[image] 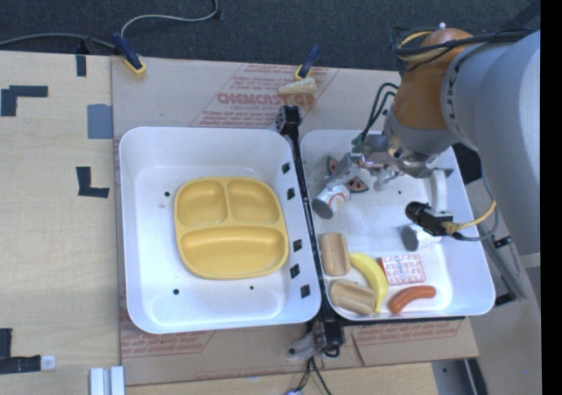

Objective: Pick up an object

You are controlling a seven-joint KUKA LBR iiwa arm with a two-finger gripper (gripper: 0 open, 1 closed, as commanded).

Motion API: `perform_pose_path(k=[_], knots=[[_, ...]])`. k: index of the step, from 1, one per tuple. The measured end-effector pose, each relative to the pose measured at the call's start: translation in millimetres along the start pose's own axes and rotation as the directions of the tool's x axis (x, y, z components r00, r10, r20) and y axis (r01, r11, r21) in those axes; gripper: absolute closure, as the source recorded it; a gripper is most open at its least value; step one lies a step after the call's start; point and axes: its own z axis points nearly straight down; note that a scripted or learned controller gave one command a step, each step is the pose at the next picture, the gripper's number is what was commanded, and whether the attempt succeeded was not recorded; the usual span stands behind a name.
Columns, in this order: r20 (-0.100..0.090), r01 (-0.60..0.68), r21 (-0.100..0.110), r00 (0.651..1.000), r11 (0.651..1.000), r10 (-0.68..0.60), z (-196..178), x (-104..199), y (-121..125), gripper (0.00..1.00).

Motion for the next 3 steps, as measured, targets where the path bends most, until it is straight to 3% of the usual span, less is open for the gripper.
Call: perform_pose_path(k=[1, 2, 3], knots=[[0.0, 0.003, -0.005, 1.0, 1.0, -0.003, 44.7, -1.8, 34.3, 0.0], [0.001, 0.004, -0.005, 1.0, 1.0, -0.004, 34.5, -1.6, 34.5, 1.0], [-0.003, 0.003, -0.003, 1.0, 1.0, -0.003, -54.3, 38.7, -27.3, 1.0]])
